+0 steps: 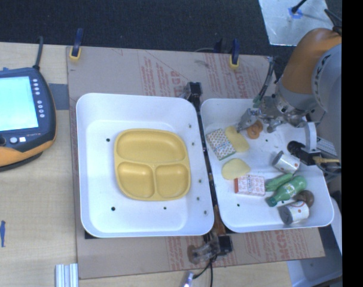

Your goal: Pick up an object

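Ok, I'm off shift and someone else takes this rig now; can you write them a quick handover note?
End effector: low over the far part of the right bin; grip state not visible.
Things: patterned packet, two pale yellow pieces, pink-and-white box, green bottle, small cans, all in the right bin. Yellow tray lies in the left bin.
Done: nothing visibly lifted.
Left: grasp one object and raise it.
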Controlling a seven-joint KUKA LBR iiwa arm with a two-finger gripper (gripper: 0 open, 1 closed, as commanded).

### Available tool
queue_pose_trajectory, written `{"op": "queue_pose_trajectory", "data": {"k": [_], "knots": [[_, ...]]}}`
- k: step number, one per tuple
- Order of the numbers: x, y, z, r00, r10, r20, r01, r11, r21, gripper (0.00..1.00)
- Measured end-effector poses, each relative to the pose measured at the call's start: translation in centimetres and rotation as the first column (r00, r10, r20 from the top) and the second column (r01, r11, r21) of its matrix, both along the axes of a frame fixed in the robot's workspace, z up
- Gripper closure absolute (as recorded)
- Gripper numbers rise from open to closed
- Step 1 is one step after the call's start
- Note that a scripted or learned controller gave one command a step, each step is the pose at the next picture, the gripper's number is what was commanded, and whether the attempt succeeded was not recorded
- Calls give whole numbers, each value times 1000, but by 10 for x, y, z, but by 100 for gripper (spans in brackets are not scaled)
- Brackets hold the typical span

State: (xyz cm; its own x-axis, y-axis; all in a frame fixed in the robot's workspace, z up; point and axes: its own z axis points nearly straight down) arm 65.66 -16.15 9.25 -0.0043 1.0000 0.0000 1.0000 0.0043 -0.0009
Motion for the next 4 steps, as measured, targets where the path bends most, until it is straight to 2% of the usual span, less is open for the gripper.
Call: {"op": "queue_pose_trajectory", "data": {"k": [4], "knots": [[-1,41,-1,1000,2,-7,-2,1000,0,0]]}}
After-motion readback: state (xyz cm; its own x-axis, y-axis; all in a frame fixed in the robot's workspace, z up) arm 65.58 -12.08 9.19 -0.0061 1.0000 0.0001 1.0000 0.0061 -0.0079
